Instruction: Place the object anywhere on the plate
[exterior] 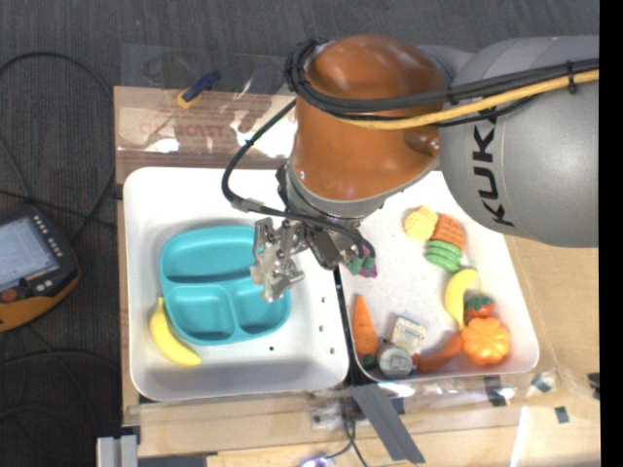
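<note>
A teal divided plate [216, 278] lies in the left white bin [146, 212]. My gripper [276, 269] hangs below the orange wrist band, over the plate's right rim and close to the wall between the two bins. I see no object in it. A yellow banana [169, 337] rests on the bin floor against the plate's lower left edge, off the plate. A purple bunch of grapes [363, 259] shows just right of the gripper, partly hidden under the wrist.
The right bin [516, 290] holds several toy foods: corn [421, 223], a second banana [458, 294], a pumpkin [485, 340], a carrot [363, 326], a small can [394, 359]. The arm's bulk covers both bins' far middle. A handheld screen [27, 256] lies on the floor at left.
</note>
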Tool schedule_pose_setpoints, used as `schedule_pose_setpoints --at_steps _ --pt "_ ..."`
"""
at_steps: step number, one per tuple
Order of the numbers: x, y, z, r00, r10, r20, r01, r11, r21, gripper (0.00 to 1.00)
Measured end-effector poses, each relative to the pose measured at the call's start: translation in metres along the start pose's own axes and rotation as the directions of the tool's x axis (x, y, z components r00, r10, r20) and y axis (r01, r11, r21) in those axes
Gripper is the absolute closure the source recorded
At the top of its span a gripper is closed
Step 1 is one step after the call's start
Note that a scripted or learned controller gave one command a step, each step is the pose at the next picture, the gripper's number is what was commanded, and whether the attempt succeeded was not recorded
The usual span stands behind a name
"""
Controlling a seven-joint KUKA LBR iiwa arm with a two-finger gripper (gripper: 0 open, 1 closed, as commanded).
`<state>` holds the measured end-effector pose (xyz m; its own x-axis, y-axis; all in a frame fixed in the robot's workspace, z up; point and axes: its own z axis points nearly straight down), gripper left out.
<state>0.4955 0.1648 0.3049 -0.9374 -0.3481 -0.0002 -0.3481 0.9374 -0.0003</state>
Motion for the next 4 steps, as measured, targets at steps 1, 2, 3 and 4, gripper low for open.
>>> schedule_pose_setpoints --at_steps 1,2,3,4 --pt "-0.076 -0.032 -0.032 0.999 0.035 0.004 -0.035 0.999 -0.002 1.0" --pt "-0.002 -0.019 0.01 1.0 0.0 0.001 0.0 1.0 -0.001 1.0" --pt "-0.062 -0.006 -0.094 0.995 -0.102 0.004 0.102 0.995 0.0 1.0" --pt "0.014 -0.028 -0.049 0.937 -0.351 0.001 0.351 0.937 0.0 1.0"
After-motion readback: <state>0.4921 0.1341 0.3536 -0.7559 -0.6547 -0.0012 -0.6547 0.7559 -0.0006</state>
